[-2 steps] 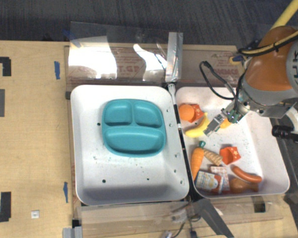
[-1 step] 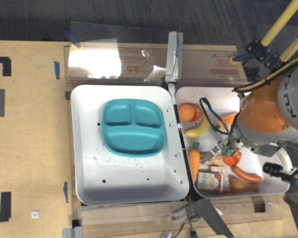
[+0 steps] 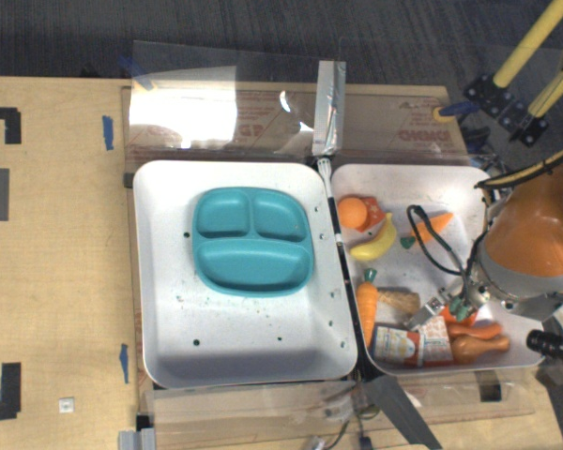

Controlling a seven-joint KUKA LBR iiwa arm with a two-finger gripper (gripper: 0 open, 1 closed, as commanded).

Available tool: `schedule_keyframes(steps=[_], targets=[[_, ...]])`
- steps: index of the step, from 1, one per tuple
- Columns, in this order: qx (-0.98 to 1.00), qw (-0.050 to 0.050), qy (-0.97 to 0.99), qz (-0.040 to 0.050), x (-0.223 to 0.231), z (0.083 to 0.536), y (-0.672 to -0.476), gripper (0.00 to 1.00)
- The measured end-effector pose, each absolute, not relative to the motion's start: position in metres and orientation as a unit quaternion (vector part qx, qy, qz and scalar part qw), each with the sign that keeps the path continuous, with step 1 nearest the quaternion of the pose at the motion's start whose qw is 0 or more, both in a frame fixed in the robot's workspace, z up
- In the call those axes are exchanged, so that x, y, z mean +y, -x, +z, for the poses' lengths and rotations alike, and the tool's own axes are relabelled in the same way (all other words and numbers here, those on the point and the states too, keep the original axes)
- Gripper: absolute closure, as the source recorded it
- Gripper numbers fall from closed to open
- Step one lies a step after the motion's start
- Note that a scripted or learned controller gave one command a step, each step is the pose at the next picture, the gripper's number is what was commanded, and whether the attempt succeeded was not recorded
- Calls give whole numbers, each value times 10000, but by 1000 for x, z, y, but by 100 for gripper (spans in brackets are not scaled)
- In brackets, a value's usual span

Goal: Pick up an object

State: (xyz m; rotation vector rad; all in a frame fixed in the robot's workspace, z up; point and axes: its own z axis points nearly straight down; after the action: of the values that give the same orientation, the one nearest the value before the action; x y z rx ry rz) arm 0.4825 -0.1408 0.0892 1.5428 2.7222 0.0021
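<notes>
The right bin holds several toy foods. An orange round fruit and a yellow banana lie at its left wall. Below them are a carrot, a brown bread-like piece and a labelled bottle lying on its side. An orange sausage-shaped piece sits at the front right. My gripper is low in this bin, right above the clutter between the bread piece and the sausage piece. The arm's orange band covers the bin's right part.
The left bin holds a teal divided plate. A small orange wedge and a black cable loop lie in the middle of the right bin. A clear plastic wall stands behind the bins.
</notes>
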Motion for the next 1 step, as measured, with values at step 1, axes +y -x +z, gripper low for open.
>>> schedule_keyframes(steps=[1], targets=[[8651, 59, -5015, 11, -178, 204, -517, 0]])
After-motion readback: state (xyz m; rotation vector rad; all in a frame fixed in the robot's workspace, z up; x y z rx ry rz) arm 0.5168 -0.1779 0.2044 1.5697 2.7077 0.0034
